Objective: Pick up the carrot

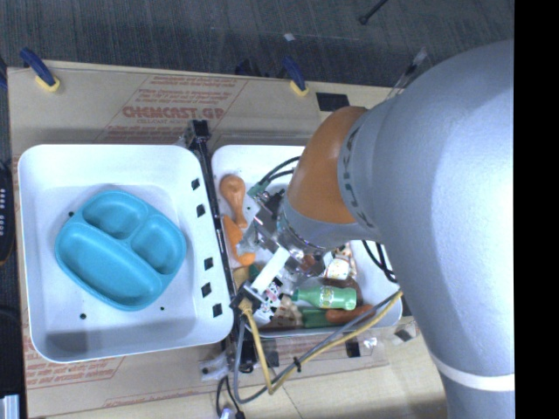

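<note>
Arm (437, 190) came in from the right and sat low over the right bin (262, 157), its orange band (319, 177) covering most of the bin's middle. Hand (278, 264) was down among the clutter at the bin's left-centre; can't tell whether it was apart, together, or clamped on anything, since the wrist and cables blocked it.

Carrot (234, 230) lay inside the right bin along its left wall, just beside the divider, orange, running roughly lengthwise. Just behind it, toward the bin's far end, sat a tan drumstick-shaped piece (232, 190), close to or touching the carrot. The hand was just right of the carrot; contact unclear.

Green bottle (327, 298) lay on its side near the right bin's front edge, with a small brown-capped bottle (340, 271) just behind it.

Left of the right bin, the left bin (52, 168) held a blue divided plate (120, 248). Both bins sat on the cardboard-covered desk (157, 103).
</note>
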You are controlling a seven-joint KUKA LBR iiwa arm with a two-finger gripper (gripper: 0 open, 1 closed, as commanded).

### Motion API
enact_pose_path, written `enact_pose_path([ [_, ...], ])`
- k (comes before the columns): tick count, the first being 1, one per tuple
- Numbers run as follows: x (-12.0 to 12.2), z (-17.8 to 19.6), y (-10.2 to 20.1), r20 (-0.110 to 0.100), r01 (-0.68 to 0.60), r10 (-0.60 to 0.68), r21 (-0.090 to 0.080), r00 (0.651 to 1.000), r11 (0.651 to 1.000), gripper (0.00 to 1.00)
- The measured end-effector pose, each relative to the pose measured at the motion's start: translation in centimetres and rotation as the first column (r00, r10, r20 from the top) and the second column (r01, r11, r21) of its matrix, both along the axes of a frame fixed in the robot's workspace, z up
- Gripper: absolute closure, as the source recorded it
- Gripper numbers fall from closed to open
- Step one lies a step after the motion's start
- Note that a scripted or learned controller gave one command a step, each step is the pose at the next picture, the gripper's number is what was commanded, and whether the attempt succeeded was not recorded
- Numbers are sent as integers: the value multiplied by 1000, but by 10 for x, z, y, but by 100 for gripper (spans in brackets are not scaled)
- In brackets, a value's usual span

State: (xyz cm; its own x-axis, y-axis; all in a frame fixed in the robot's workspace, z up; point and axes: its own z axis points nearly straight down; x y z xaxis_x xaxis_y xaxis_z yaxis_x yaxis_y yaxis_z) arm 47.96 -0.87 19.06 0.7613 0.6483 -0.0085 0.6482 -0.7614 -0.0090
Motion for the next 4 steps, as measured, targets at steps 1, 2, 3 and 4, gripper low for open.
enact_pose_path([
  [1, 0, 0, 0, 0, 0, 0, 0, 1000, 1000, 0],
  [2, 0, 0, 0, 0, 0, 0, 0, 1000, 1000, 0],
  [3, 0, 0, 0, 0, 0, 0, 0, 1000, 1000, 0],
  [4, 0, 0, 0, 0, 0, 0, 0, 1000, 1000, 0],
])
